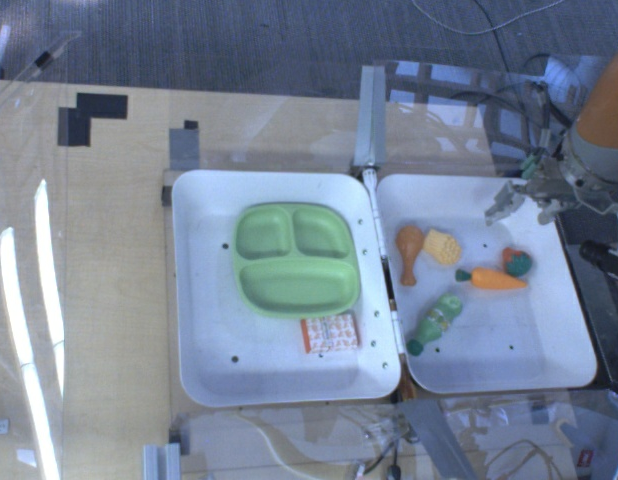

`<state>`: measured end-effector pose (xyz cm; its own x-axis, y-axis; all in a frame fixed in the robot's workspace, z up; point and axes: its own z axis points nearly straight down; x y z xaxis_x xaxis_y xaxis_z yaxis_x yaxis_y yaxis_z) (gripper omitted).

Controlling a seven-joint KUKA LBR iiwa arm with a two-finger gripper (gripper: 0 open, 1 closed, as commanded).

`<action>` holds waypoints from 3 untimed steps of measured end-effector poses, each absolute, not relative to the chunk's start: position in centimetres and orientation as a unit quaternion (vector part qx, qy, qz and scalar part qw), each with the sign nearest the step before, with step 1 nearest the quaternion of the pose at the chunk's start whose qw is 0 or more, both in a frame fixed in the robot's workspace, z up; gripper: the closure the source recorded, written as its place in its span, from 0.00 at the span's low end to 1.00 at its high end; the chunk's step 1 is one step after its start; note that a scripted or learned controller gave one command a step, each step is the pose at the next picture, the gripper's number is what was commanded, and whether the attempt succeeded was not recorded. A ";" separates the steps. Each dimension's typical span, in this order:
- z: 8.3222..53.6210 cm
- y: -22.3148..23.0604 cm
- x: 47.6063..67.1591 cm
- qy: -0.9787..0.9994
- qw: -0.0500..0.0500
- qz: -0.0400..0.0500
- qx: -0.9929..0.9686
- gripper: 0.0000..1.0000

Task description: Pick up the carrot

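We saw the carrot lying on its side in the right bin, toward that bin's right half, its orange body pointing right and its green stem end pointing left toward the middle of the bin. Just above and to the right of it sat a small red and green toy vegetable, close to the carrot's thick end, though we could not tell whether the two touched. To the left, a toy chicken drumstick lay near the bin's left wall with a yellow corn piece just beside it, and a green toy bottle lay tilted below them, well apart from the carrot. The gripper hung over the upper right part of the same bin, above the carrot and clear of it, with nothing between its fingers; the fingers looked spread apart, one pale tip reaching out to the left. The grey arm with its orange band came in from the right edge. In the left bin a green divided plate with three compartments rested near the middle, and a small red and white printed packet lay flat just below the plate's lower right corner. Both bins stood side by side on the pale wooden desk.
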<state>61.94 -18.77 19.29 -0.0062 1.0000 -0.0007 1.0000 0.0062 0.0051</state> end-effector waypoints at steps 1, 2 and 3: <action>12.3 -18.5 58.9 0.725 0.011 0.007 0.689 0.00; 10.0 -16.1 55.5 0.696 0.014 0.013 0.718 0.00; 11.1 -16.1 55.6 0.696 0.016 0.014 0.718 1.00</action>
<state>55.64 -16.14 11.08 0.0308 0.9995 -0.0024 0.9987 -0.0306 0.0416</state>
